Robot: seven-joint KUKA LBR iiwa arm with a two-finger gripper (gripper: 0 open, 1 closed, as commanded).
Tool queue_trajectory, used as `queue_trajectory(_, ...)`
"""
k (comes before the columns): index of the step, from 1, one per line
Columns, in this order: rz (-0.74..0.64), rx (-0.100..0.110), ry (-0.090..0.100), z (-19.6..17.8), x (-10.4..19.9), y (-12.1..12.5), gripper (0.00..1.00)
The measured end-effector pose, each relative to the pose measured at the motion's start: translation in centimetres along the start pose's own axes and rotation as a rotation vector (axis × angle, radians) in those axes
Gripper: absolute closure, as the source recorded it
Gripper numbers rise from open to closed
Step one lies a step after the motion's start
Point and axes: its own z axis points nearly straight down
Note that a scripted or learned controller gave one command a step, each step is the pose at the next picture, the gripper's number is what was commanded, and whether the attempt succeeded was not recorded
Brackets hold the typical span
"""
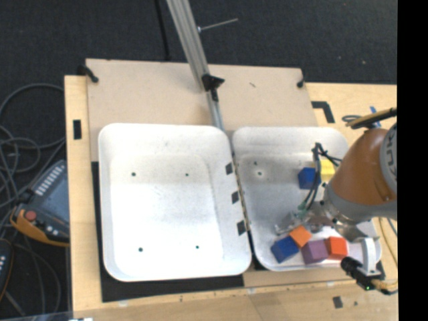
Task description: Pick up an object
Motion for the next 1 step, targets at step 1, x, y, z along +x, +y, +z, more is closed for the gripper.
queue_trajectory(1, -0.002, -0.005, -0.003, -0.04, -4.69, 5.01, 0.00)
